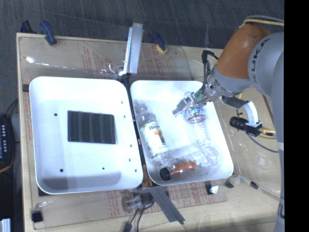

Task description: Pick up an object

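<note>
A pale wooden counter [72, 47] sat on dark grey ribbed carpet floor [96, 6]. Blue spring clamps [47, 33] gripped its far edge, a grey metal bar [133, 47] stood upright between them, and bright overhead light glared off the surfaces.

tool [186, 104] fingers blurred; arm [256, 57] cut off at right edge

Bright overhead light blows out the white bins [48, 129] to glare; soft shadows pool along their near walls; the picture is slightly soft.
</note>
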`<state>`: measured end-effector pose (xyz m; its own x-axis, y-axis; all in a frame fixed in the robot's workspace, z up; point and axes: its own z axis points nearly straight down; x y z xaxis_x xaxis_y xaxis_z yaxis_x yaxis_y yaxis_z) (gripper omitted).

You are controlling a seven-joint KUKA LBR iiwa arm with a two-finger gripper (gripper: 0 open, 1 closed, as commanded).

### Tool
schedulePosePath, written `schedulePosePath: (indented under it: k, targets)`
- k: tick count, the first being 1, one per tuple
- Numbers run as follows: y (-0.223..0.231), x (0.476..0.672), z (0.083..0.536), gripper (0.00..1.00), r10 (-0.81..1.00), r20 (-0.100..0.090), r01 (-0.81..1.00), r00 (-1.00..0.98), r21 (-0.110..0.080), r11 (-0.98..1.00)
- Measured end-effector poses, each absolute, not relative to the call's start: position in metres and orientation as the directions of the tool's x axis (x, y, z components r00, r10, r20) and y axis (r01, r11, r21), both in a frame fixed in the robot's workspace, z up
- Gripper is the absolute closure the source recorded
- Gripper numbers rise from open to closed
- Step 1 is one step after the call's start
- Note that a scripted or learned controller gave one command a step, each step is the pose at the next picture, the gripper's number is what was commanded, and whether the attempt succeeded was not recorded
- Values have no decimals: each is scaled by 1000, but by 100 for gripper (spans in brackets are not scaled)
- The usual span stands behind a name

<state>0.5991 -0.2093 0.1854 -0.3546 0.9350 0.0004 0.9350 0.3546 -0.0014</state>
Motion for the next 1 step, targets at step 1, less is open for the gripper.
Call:
schedulePosePath:
  k: [1]
  targets:
    - [-211,580,155,0,1000,1,1000,-22,-4,22]
